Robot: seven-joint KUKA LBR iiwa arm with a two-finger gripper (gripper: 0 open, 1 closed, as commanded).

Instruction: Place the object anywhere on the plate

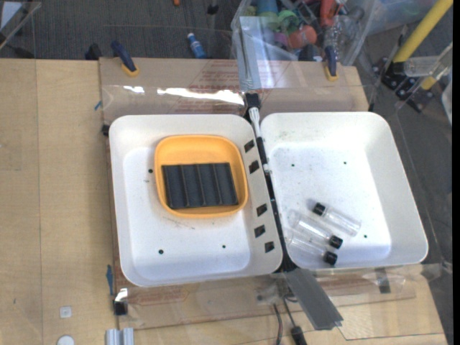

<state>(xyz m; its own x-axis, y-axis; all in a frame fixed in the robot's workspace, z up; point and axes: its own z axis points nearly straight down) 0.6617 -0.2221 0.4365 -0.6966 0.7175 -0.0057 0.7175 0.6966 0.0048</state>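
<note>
An orange plate (164, 158) lies in the left white bin (136, 250), toward its upper middle. A dark ribbed rectangular block (200, 185) rests flat on the plate, covering most of its centre. In the right white bin (381, 149), near the lower left corner, lie three clear plastic tubes with black caps (320, 230), side by side and slanted.
A clear plastic box of colourful toys (305, 20) stands behind the bins. A row of black clips (259, 192) runs along the divider between the bins. Blue clamps (123, 57) hold the bench cover at the back. A grey bracket (313, 299) sticks out at the front.
</note>
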